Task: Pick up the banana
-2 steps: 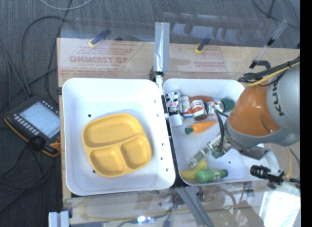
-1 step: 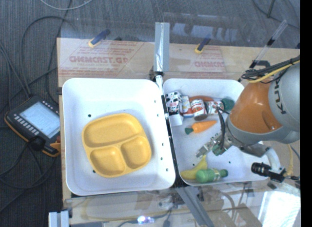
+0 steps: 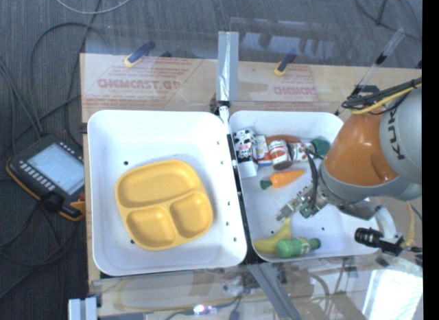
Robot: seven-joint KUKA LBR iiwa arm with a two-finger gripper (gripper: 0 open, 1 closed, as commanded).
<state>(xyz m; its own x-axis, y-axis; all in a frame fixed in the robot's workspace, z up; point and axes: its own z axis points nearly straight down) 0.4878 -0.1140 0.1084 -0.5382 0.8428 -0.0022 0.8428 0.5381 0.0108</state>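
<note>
Overhead slanted view of a plywood bench on dark grey carpet, with loose cables crossing the floor and a handheld control pendant lying to the left of the bench. Two shallow white bins sit side by side. The left bin holds a yellow three-compartment tray, lying flat near its centre. The right bin holds the small items. The grey arm, with its orange band, enters from the right and hangs over the right half of this bin; the gripper sits low over the bin floor, its metal fingers pointing toward the left. Whether the fingers are spread or closed cannot be told at this resolution, and nothing is visibly between them. The banana lies just below and slightly left of the fingertips, near the bin's front wall, apart from the gripper. A green bottle lies touching or just beside the banana on its front-right side. A carrot lies just above and left of the fingertips. Further back, along the bin's rear, a row of small cans and cartons stands or lies close together, well apart from the fingers.
</note>
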